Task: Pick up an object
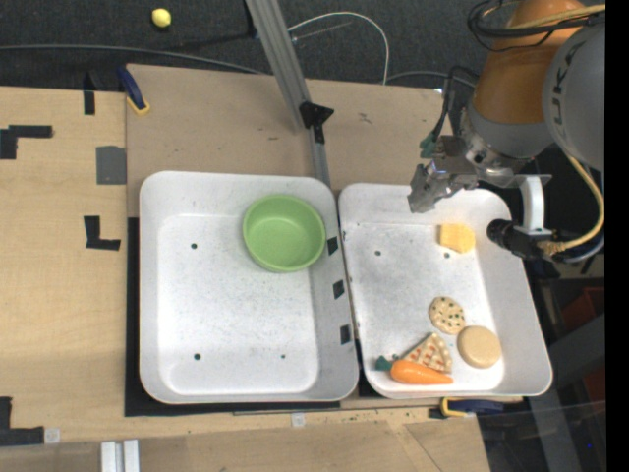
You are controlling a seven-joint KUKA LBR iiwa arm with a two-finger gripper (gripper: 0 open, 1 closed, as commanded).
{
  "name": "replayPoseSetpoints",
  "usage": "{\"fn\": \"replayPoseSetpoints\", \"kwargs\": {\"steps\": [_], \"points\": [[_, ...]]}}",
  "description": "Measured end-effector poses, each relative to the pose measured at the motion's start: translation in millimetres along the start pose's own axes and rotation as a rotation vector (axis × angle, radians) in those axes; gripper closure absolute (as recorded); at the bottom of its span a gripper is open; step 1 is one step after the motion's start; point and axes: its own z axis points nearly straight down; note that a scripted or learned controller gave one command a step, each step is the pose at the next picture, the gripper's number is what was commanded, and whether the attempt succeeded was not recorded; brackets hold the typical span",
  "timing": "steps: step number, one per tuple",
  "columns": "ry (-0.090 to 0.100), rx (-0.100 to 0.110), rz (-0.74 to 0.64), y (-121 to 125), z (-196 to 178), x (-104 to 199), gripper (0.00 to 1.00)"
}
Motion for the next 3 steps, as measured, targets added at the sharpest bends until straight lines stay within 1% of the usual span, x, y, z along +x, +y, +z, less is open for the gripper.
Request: {"fn": "replayPoseSetpoints", "kwargs": {"steps": [1,2,3], "points": [[0.0,-0.001,-0.001,-1,-3,55,1.0],[-0.001,-0.001,0.0,-2,-2,103,1.0],[0.0,0.0,-0.001,-9,-1,157,1.0]]}}
